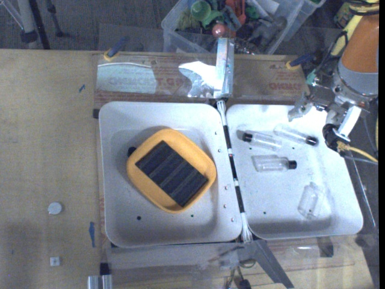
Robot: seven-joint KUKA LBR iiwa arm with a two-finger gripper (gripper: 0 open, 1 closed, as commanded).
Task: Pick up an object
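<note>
Pincer (313,104) seen at the right bin's (349,221) far right corner, its state not discernible, clear vials (274,163) scattered across that bin, one (310,200) near its near right corner, yellow panelled object (171,170) laid mid left bin (114,221)

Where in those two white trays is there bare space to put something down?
Left bin: the yellow solar lamp fills its middle; bare floor runs along the near edge and the far right corner. Right bin: three clear vials crowd the far half, a fourth lies near right, leaving the near left corner free. The gripper hangs over the far right corner.
</note>
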